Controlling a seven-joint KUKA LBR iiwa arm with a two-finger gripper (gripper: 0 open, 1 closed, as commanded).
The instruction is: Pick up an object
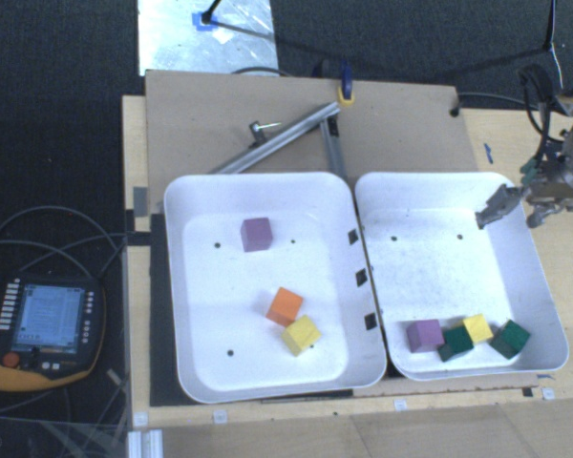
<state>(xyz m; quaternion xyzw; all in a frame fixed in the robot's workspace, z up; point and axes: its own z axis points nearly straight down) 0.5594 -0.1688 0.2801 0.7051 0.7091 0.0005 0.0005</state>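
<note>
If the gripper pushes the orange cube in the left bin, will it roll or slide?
The small orange cube has flat faces, so it would probably slide, not roll. It touches the yellow cube, which might move too. It looks rigid and likely light.

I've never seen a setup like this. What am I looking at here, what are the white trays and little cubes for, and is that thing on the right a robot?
Yes. One camera, fixed above, looks down at a slant on a bench. The metal claw at the right is the gripper of a robot arm, hanging over the right bin, fingers spread, holding nothing. Its job is to pick up an object. The left bin holds a purple cube, an orange cube and a yellow cube. The right bin's near edge has a purple block, two green blocks and a yellow block. The screen device at the left looks like a handheld controller.
</note>
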